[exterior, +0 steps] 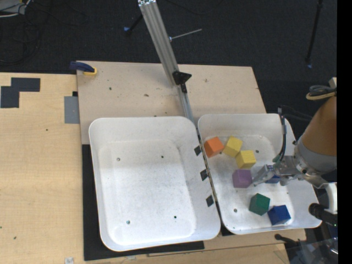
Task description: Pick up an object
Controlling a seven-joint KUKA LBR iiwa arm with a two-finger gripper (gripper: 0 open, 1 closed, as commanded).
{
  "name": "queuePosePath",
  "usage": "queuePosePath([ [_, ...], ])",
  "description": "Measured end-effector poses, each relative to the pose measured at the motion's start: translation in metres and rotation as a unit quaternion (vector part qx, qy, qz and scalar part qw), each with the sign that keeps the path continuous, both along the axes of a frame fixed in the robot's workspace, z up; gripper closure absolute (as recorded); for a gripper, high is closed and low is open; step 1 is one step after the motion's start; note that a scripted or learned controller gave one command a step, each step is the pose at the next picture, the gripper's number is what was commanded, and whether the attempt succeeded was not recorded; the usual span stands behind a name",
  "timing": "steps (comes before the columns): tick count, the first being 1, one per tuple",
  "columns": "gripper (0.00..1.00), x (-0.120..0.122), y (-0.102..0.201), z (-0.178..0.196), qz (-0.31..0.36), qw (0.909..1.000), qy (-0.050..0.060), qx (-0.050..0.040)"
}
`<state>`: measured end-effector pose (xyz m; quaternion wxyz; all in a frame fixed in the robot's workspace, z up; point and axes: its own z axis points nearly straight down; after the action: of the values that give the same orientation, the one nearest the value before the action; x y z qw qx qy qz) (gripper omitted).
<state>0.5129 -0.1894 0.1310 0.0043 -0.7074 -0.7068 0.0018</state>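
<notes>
The right bin [242,122] holds several cubes: an orange one [214,146], two yellow ones [233,146] [246,158], a purple one [241,178], a green one [259,204] and a blue one [279,214]. My gripper [264,176] reaches in from the right, low over the bin, just right of the purple cube and above the green one. Nothing shows between its fingers.
The left bin [110,131] sits beside the right one, with black clips [202,174] along the shared wall. A slanted aluminium rail [162,43] rises behind the bins. A blue and yellow clamp [83,67] lies at the bench's far left corner.
</notes>
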Motion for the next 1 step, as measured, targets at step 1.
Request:
queuePosePath([
  [1,0.0,0.0009,-0.0017,-0.0124,0.001,1.0,-0.004,-0.0018],
])
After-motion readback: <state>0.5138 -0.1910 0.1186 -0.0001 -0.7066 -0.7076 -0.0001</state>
